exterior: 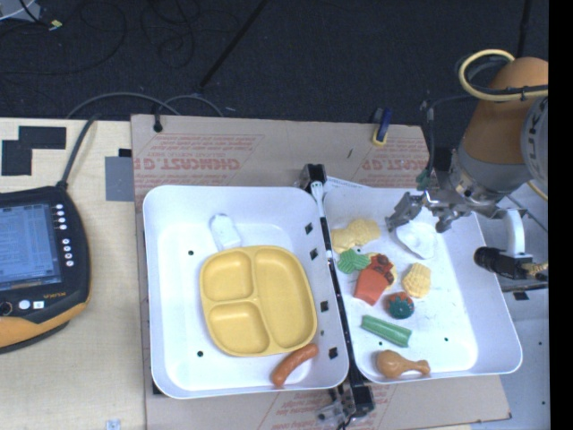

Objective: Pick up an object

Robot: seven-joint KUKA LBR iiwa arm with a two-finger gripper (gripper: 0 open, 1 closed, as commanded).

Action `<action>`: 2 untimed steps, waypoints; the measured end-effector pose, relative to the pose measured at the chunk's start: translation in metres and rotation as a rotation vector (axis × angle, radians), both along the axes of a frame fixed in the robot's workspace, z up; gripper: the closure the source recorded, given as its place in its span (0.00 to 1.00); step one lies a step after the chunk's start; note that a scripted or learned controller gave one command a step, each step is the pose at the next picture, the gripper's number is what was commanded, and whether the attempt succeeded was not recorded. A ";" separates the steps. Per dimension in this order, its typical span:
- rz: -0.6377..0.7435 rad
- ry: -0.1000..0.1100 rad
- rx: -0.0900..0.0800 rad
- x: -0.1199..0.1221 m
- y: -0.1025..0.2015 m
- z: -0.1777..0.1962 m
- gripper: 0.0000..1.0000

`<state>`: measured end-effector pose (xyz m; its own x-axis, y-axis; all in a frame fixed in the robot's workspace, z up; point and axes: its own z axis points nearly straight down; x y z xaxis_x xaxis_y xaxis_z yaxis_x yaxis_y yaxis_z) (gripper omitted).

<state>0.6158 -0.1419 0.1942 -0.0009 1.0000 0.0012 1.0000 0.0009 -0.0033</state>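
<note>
Nearest, a sausage [294,365] lies in the left bin [170,231] below the yellow tray [258,298], and a drumstick [401,364] and a green bean [386,330] lie at the front of the right bin [483,330]. Further back sit a round green-red piece [400,306], an orange piece [372,280], corn [416,279] and a pale yellow piece [356,233]. At the far end the jaws [421,211] stand wide, holding nothing, just above a white object [417,236], the likely target. The risk I see: the white thing looks flat and pale against the bin, so the jaws may close over it and slip off, or scrape the floor.
</note>
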 end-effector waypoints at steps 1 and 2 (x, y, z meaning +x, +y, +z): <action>-0.002 -0.017 -0.006 -0.062 -0.001 -0.089 0.00; 0.000 -0.017 -0.006 -0.127 0.061 -0.102 0.00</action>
